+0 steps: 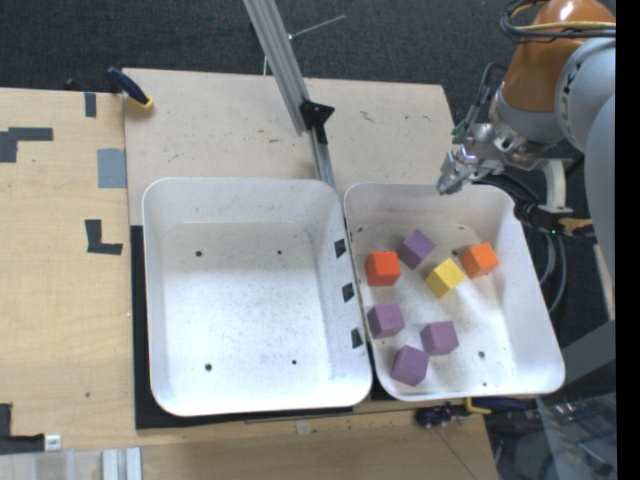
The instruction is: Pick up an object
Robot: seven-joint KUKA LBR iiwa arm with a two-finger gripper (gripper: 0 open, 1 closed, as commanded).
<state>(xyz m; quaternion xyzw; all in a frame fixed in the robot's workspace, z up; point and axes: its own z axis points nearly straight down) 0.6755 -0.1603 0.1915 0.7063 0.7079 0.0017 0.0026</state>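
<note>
**Gripper over right bin's far rim, nothing in it**

Gripper sits at the far edge of the right bin, just above the rim near its back wall. Can't tell whether it's released or clenched, too small and dark at this angle. No block between it that I can see.

All blocks are in the right bin:
- orange block near the left wall, beside the upper purple block
- yellow block mid-bin, touching or just beside a second orange block on its right
- purple block below the first orange one
- purple block right of that
- purple block nearest the front wall

Gripper is well apart from every block; closest are the upper purple and the right orange.

Left bin sits edge to edge with the right bin. Both rest on the counter. A grey pole slants down from the top to the seam between the bins.
</note>
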